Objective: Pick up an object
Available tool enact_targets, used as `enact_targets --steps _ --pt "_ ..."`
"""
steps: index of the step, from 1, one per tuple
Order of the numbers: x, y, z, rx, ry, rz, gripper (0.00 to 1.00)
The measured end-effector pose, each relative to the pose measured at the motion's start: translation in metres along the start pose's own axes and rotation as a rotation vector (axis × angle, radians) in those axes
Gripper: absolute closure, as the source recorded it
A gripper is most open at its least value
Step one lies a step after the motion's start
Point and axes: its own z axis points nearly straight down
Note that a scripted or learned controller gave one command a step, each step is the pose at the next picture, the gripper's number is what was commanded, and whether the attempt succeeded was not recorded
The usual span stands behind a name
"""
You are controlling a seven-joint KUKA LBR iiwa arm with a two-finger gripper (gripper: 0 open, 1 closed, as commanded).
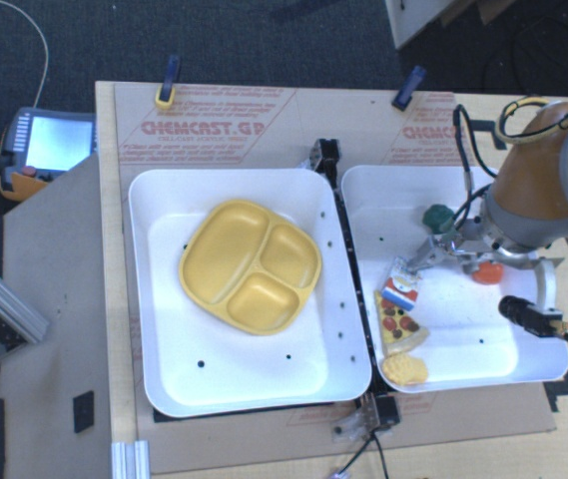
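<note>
A: How is the arm (543, 183) posed?
B: It reaches in from the right, its orange band above the right bin (363, 193), wrist turned down and leftward. The jaws (410, 264) sit low beside a small red, white and blue carton (399, 290), near that bin's left wall. Whether the jaws are open or closed cannot be told, and nothing is seen between them.

A: How many things lie in the bins?
B: Two white bins rest side by side on the tabletop (264, 113). The left bin (154, 267) holds one yellow plate (251, 265) with three compartments. The right bin holds the carton, one pizza slice (400, 327), one pale yellow cookie-like piece (405, 370), one dark green object (438, 215) and one orange-red object (487, 270).

A: How do the nearest objects look?
B: The carton is small and tilted. The pizza slice is a yellow wedge with red spots, touching the carton below it; the cookie piece lies just beneath, at the bin's front-left corner.
</note>
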Motion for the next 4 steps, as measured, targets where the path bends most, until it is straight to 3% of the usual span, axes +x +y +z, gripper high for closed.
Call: enact_targets --steps 1,2,4 --pt "-0.001 0.004 0.004 -0.007 -0.001 -0.001 0.0" --pt "0.0 0.006 -0.007 -0.013 -0.001 -0.002 1.0" --pt "-0.001 0.002 -0.127 -0.004 -0.004 -0.003 1.0"
